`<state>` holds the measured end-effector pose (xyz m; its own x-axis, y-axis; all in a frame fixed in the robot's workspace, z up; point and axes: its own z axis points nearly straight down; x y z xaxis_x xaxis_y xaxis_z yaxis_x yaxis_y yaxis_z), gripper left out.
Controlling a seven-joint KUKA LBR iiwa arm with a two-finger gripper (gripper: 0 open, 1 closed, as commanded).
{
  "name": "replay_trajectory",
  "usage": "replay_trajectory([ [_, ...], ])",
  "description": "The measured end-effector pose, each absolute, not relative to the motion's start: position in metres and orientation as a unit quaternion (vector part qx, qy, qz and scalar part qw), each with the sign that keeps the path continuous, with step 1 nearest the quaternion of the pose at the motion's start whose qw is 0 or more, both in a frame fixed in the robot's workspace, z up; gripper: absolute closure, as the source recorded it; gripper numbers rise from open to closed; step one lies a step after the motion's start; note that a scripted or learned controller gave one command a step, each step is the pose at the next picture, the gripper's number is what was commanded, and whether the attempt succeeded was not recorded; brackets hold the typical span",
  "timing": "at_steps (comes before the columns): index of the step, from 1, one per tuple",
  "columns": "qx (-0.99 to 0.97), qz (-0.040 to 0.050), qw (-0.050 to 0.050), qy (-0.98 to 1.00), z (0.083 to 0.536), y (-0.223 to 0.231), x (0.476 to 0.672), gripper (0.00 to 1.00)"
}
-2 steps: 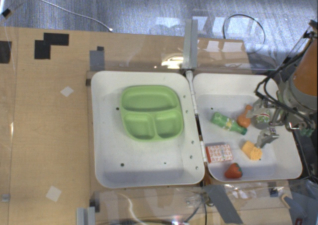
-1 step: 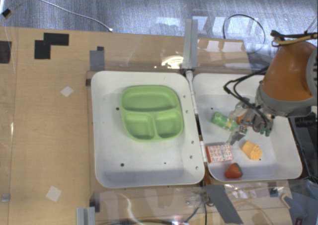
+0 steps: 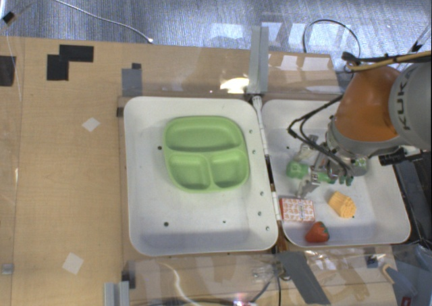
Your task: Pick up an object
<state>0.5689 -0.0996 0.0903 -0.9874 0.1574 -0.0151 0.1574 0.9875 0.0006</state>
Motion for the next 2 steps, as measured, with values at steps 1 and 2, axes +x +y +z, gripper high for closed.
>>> replay_trajectory([
  [1,0.076,-0.0006,0.015,0.997,0.105,-0.099,0.574,1.00],
  [2,0.301,0.0024,0.006,0.953,0.189,-0.049,0.613,1.00],
])
